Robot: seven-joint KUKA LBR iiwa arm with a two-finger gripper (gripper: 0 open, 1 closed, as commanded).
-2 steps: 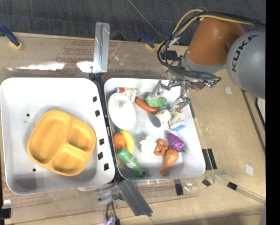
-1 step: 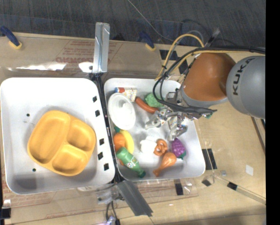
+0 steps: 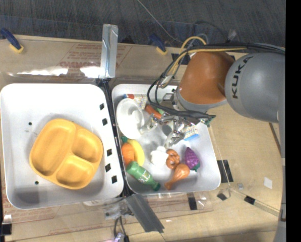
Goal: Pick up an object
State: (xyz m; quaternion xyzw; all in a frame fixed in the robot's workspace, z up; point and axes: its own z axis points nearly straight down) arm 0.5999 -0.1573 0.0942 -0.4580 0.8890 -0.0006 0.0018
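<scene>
My gripper [image 3: 171, 131] hangs low inside the right bin [image 3: 208, 161], under the orange wrist band, over its middle. Its metal fingers look slightly apart, with nothing seen between them. Just below it lie a white piece [image 3: 159, 157], a brown pretzel-like toy [image 3: 172, 158], a purple grape bunch [image 3: 191, 158] and a brown drumstick [image 3: 178, 175]. A white cup [image 3: 129, 117] lies on its side to the gripper's left. A yellow banana [image 3: 137, 150], an orange piece [image 3: 127, 153] and a green bottle [image 3: 142, 175] sit along the bin's left side.
The left bin [image 3: 14, 115] holds a yellow divided plate [image 3: 65, 152]. A divider strip with black tabs separates the two bins. Cables loop above the wrist at the right bin's far edge. Brown cardboard surrounds both bins.
</scene>
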